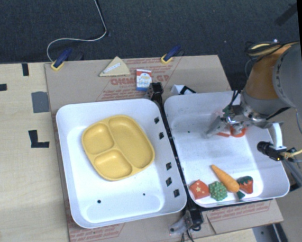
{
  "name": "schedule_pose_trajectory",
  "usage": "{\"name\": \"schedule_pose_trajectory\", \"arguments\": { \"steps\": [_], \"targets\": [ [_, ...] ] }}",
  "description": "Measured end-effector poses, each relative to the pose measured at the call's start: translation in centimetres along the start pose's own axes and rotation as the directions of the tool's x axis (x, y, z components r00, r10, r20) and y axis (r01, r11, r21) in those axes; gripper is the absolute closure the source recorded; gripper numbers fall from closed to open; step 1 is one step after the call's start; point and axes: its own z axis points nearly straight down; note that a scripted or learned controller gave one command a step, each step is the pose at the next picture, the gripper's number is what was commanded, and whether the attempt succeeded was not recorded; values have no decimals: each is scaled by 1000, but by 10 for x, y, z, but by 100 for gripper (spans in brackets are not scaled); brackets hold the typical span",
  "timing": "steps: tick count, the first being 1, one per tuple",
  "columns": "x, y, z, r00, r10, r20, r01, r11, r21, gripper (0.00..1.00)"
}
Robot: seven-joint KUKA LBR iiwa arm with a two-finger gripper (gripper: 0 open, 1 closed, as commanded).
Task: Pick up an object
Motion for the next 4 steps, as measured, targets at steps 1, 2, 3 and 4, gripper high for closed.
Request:
{"name": "schedule_pose_trajectory", "arguments": {
  "steps": [1,2,3,4],
  "targets": [
    [-21,-83,-6,1000,3,-2,-3,1000,8,0],
    [8,22,0,1000,-1,0,1,1000,-3,0],
    [17,-73,-17,1000,2,-3,-2,1000,9,0],
    [62,-21,1,1000,0,-2,0,1000,2,0]
  ]
}}
